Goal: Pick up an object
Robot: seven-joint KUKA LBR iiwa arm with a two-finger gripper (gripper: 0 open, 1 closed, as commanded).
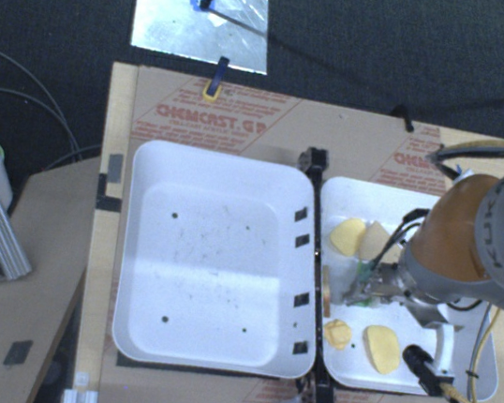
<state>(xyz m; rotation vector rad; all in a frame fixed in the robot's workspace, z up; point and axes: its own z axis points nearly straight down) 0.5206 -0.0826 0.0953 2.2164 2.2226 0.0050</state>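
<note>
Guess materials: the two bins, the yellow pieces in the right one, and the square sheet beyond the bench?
Bins: likely moulded plastic, matte white; rounded corners, soft even shading. Yellow pieces: pale, smooth, rounded lumps, possibly foam or soft plastic; too small to say. Square sheet: looks like metal or foil, silvery with patchy glare.

We read red print on the brown cardboard sheet (274,119) lying under the bins: "CHEMCAST", followed by letters that look like "GP", above the left bin. Similar slanted red print near the right bin is too cut off to read.
</note>
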